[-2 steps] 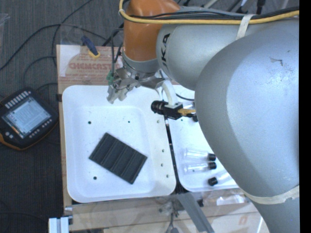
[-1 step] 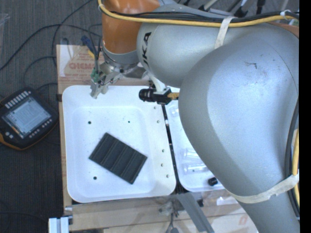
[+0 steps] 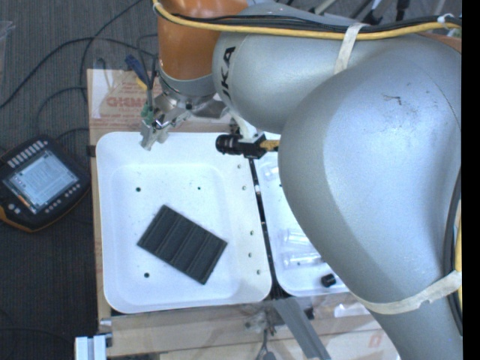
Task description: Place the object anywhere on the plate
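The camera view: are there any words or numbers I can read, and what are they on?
Red printing on the cardboard under the left bin's far edge: too blurred to read.
Black marking on the grey arm below its orange band: partly hidden, not readable.
Screen of the handheld control pendant on the floor: too small to read.
No text can be read for sure.

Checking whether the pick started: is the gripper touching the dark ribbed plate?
Apart. The camera view shows the gripper at the left bin's far rim, bare white floor separating it from the dark ribbed plate.

The grey arm (image 3: pixel 360 126) reaches leftward, its pincer (image 3: pixel 154 135) pointing down below the orange band.
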Robot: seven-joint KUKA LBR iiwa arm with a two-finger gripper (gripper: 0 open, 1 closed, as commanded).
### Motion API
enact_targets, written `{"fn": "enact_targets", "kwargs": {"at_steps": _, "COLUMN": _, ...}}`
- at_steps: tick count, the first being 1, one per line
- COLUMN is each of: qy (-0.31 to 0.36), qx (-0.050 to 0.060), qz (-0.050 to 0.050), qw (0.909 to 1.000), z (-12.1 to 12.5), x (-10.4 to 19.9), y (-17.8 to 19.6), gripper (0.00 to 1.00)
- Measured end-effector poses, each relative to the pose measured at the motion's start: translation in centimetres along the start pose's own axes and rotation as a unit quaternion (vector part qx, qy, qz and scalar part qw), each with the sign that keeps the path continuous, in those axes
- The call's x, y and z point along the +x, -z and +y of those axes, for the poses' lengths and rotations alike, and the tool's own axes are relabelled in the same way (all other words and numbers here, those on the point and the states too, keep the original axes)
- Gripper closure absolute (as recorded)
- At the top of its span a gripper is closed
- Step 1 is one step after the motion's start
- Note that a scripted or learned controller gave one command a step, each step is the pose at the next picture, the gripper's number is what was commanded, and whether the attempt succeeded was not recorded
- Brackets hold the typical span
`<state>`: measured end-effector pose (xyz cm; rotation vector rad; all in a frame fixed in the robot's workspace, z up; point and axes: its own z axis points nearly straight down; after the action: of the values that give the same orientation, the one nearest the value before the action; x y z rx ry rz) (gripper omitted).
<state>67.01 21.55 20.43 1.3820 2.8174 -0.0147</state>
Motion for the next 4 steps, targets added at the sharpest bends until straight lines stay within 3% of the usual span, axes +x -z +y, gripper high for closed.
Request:
{"fn": "enact_targets", "kwargs": {"at_steps": 1, "qy": 0.346, "qx": -0.004, "qz": 0.003, "qw": 0.9383, "z": -0.6, "x": 1.3, "y": -1.3, "gripper": 1.0}}
{"fn": "enact_targets", "kwargs": {"at_steps": 2, "qy": 0.465, "qx": -0.006, "qz": 0.001, "qw": 0.8854, "z": 0.5, "x": 1.6, "y": 9.7, "gripper": 1.0}}
{"fn": "enact_targets", "kwargs": {"at_steps": 4, "qy": 0.465, "qx": -0.01, "qz": 0.003, "qw": 0.8855, "z": 0.9, "x": 1.7, "y": 11.2, "gripper": 1.0}}
